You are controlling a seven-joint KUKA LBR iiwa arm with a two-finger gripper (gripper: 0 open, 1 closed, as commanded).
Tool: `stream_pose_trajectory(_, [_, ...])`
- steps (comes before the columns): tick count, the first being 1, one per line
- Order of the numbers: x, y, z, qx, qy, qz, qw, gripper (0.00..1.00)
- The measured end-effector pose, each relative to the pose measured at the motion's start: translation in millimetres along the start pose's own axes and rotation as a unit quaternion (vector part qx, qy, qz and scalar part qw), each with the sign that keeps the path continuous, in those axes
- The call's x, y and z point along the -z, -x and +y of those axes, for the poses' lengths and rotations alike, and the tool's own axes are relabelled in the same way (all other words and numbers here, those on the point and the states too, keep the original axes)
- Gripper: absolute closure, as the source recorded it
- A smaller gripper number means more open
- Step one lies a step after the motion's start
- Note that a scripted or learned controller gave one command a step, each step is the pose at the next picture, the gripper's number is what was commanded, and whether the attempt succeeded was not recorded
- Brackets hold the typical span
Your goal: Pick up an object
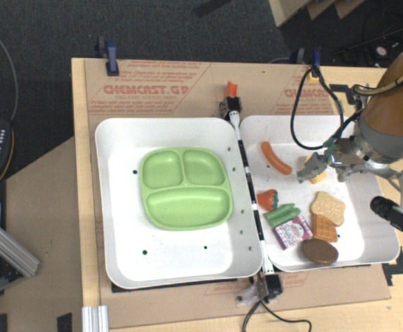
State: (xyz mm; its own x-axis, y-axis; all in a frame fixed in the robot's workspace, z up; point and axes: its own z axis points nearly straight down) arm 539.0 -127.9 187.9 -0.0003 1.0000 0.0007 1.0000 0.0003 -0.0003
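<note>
Nearest me, a brown round cookie (320, 252) at the right bin's (374, 251) six o'clock. Farther, my gripper (314, 171) hangs over a small yellow piece (318, 178); grip state unreadable. Orange sausage (277, 158) sits at nine o'clock. I fear a graze knocking the piece away.

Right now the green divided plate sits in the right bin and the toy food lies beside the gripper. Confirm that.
Not quite. The camera view shows the green divided plate in the left bin, not the right; the toy food does lie beside the gripper.
</note>
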Motion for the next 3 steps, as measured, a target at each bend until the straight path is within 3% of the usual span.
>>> stream_pose_trajectory(1, [-105.7, -14.9, 49.5, 0.001, -0.002, 0.001, 1.0000, 0.00])
stream_pose_trajectory(2, [-102.6, -35.9, 131.2, 0.002, 0.004, -0.001, 1.0000, 0.00])
stream_pose_trajectory(3, [-91.6, -33.9, 128.8, 0.001, 0.003, -0.001, 1.0000, 1.00])
